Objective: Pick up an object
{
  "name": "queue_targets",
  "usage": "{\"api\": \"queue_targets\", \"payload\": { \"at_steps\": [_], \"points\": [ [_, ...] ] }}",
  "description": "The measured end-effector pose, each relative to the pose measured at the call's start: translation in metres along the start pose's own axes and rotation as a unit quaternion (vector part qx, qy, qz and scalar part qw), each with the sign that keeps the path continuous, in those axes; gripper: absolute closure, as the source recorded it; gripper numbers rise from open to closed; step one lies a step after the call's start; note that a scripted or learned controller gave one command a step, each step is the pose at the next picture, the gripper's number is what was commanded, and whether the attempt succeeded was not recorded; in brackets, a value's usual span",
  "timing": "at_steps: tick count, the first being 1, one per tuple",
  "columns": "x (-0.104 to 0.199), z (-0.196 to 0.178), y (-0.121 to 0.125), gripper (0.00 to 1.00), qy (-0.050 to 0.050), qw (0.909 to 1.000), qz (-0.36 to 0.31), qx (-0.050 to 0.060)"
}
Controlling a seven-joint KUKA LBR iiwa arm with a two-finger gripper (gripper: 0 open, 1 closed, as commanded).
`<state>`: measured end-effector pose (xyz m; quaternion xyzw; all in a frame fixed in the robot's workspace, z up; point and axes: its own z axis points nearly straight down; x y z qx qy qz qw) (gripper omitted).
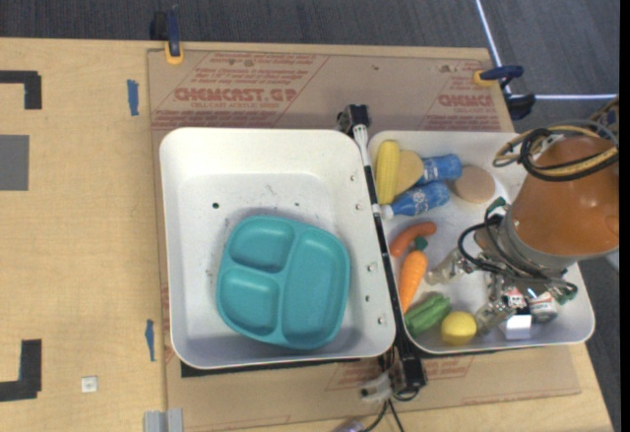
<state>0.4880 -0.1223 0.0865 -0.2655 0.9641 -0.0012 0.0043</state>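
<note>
Grey metal of the tool (pixel 497 294) hangs low in the right bin (pixel 581 327) beside the lemon (pixel 459 326), its opening impossible to tell.

Two bins sit side by side on the worktop (pixel 79 223). The left bin (pixel 197 164) holds a divided plate (pixel 283 280). In the right bin (pixel 571 327), a banana (pixel 388 170) lies at the back beside a bottle (pixel 429 182); a carrot (pixel 412 273) lies mid-bin, with a lemon (pixel 458 326) at the front.
</note>
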Motion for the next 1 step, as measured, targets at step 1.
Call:
{"api": "queue_targets", "payload": {
  "at_steps": [1],
  "points": [
    [0.0135,-0.0469,-0.0298,0.0,-0.001,0.9802,-0.198,-0.006]
  ]
}}
